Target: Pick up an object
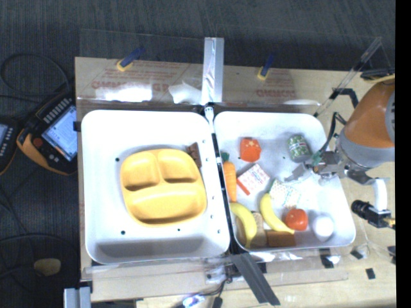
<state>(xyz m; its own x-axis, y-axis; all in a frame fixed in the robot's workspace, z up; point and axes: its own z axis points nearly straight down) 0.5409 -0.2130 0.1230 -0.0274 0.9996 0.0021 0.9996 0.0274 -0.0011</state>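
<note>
Bananas [257,215] front of rt bin [334,236] | fingers [302,172] state unclear, over bin | box [253,179] print unreadable

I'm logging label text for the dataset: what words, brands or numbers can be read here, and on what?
None can be read with confidence.
Red lettering on the back board: too faint and blurred.
Print on the small red-and-white box: too small.
Label on the green can: too small.
Handheld pendant screen: blurred.
</note>
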